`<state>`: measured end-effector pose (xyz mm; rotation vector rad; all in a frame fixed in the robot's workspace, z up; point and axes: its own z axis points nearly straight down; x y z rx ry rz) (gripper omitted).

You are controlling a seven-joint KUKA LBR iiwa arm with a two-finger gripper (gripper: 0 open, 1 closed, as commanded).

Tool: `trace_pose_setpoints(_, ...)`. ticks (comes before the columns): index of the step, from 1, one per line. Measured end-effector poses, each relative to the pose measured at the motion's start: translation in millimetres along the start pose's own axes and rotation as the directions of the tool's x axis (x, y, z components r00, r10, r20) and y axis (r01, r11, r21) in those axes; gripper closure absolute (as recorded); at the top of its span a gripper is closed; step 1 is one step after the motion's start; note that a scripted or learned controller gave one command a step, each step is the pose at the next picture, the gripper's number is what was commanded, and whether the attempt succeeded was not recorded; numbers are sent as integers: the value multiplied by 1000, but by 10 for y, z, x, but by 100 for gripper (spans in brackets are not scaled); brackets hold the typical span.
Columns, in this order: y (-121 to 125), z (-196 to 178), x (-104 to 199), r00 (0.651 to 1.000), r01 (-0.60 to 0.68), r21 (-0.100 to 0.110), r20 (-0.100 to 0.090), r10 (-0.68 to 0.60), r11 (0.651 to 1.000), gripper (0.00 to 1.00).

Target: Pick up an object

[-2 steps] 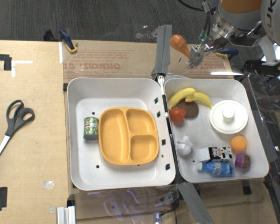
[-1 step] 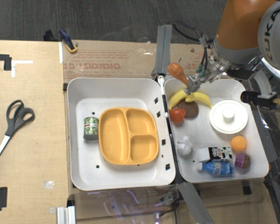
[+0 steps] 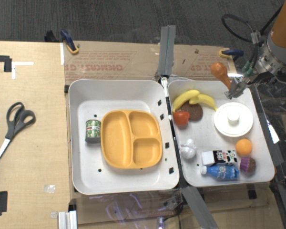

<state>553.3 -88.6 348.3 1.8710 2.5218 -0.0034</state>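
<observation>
My gripper [image 3: 232,89] hangs over the far right corner of the right bin [image 3: 262,128]. An orange-brown, carrot-like piece [image 3: 220,72] slants from the bin's far rim down to the gripper's tip and touches it; whether it is gripped is unclear. In that bin lie a banana [image 3: 195,98], a brown round piece [image 3: 195,111], a red fruit [image 3: 181,118], a white round lid [image 3: 233,119], an orange ball [image 3: 243,147], a purple cup [image 3: 247,164], a blue bottle [image 3: 221,171], a small black-and-white box [image 3: 220,156] and a white crumpled item [image 3: 188,150].
The left bin [image 3: 78,109] holds a yellow divided plate [image 3: 132,139] and a green can [image 3: 92,130] at its left side. Scissors [image 3: 13,124] lie on the wooden bench far left. Clamps and cardboard line the bins' far edge.
</observation>
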Motion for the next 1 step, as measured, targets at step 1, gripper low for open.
trace_pose_setpoints(1, 278, -305, 338, 982, -187, 2, 0, 187, 982, 100)
